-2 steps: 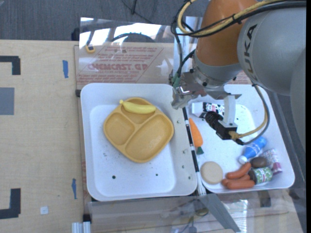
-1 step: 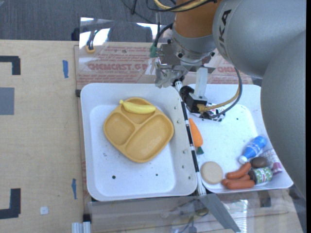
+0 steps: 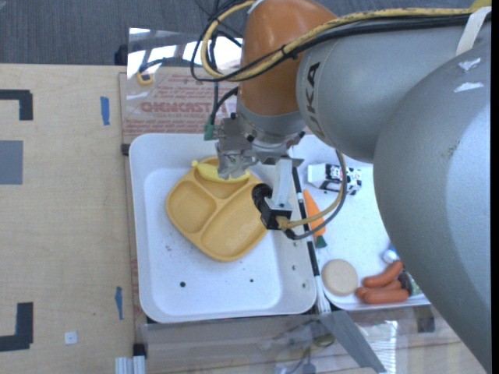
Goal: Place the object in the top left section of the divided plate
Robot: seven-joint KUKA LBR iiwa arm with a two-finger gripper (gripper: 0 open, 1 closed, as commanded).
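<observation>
arm [image 3: 374, 92]: "KUKA" lettering | cardboard [image 3: 175, 107]: red print, partly legible | hand [image 3: 231, 166] over divided plate [image 3: 218, 216]

The gripper [image 3: 231, 164] covers the divided plate's [image 3: 218, 216] far rim; its fingertips are too blurred to read. Right of it, the arm [image 3: 405, 115] hides most of the right bin [image 3: 351, 209].

We read two markings. Red block lettering runs across the cardboard sheet [image 3: 175, 106] lying behind the left bin; it is partly covered by the arm and cables, and we make out roughly "CHOICAST", uncertain in several letters. Dark letters "KA" stand on the grey arm casing [image 3: 310, 92], the start cut off.
</observation>
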